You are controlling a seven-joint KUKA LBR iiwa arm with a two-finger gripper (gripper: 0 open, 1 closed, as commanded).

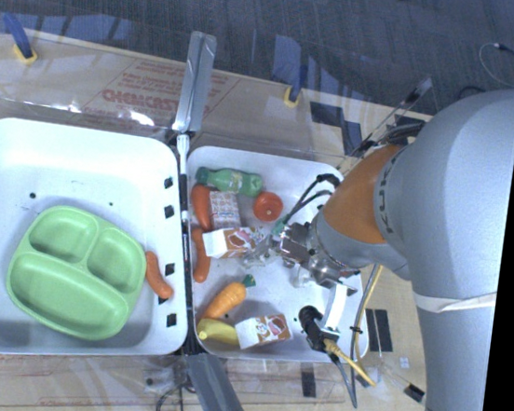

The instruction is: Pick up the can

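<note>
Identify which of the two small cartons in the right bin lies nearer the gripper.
The upper carton, mid-bin, just left of the gripper; the other carton lies lower, by the bin's front edge.

Right bin [208,163]: items crowd the left wall, namely green bottle [229,180], can [224,209], cartons [229,242], carrot [226,299] and banana [219,333]; the arm [368,215] overhangs its right half. Left bin [21,145]: green tray [77,270] fills the lower part, bare floor lies above.

Single fixed camera sitting above the bench, looking down at a slant, taking in both white bins [86,145]; arm [446,197] entering from frame right.
</note>
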